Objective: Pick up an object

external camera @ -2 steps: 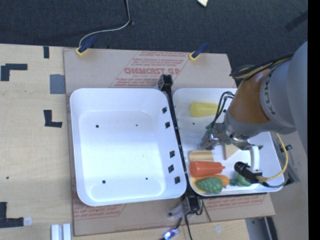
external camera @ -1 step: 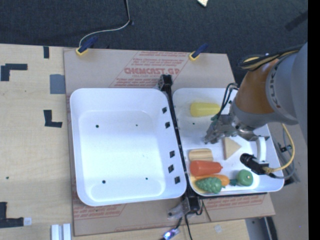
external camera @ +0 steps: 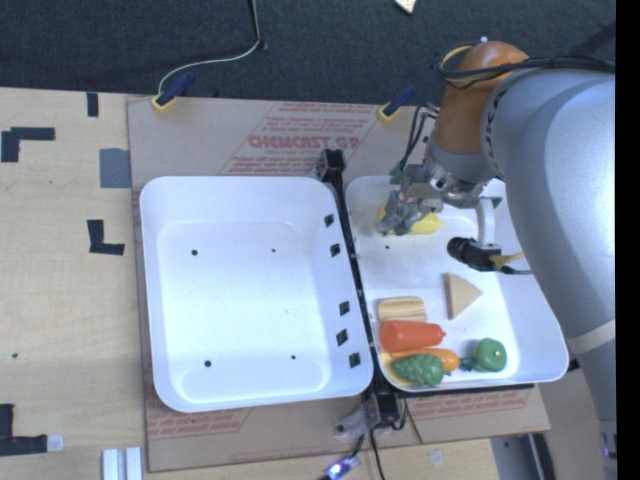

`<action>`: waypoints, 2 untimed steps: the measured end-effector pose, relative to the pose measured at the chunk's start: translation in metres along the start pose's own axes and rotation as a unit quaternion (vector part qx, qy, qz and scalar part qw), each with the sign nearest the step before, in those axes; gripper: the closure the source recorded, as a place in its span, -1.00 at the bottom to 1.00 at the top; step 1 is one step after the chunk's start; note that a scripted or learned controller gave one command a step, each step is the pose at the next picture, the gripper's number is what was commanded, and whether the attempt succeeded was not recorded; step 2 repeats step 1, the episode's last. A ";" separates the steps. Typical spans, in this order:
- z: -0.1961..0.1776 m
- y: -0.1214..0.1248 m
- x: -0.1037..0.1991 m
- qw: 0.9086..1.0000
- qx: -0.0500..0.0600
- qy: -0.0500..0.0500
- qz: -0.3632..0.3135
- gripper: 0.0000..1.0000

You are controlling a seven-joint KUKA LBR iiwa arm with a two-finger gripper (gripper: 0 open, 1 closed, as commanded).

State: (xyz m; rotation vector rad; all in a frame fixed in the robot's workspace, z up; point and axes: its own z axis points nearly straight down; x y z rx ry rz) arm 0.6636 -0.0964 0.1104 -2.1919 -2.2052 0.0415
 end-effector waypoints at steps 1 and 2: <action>0.001 -0.002 -0.001 1.000 -0.003 0.001 0.003 -1.00; 0.001 -0.002 -0.001 1.000 -0.003 0.001 0.003 -1.00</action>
